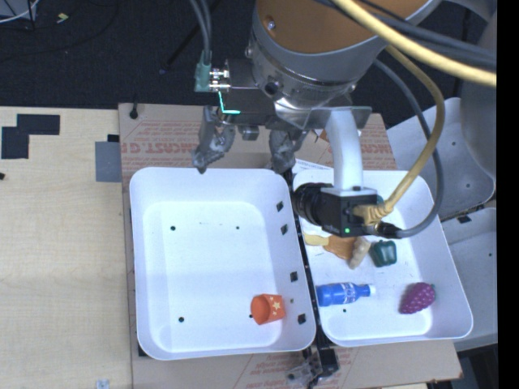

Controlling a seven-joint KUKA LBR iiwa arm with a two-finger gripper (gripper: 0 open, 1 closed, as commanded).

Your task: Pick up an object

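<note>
up at the far rim of the left bin, the gripper is hanging with fingers spread and nothing between them, while the orange cup is lying well below it, near the bin's front right corner.

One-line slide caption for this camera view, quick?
Gripper open above the left bin's far rim; orange cup inside, blue bottle and purple grapes in right bin.

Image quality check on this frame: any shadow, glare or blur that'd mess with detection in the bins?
Camera view: the arm's soft shadow darkens the upper part of the left bin, while the orange cup sits in brighter light; the right bin looks near overexposed, yet the blue bottle and purple grapes read sharply; the gripper looks slightly soft.
</note>
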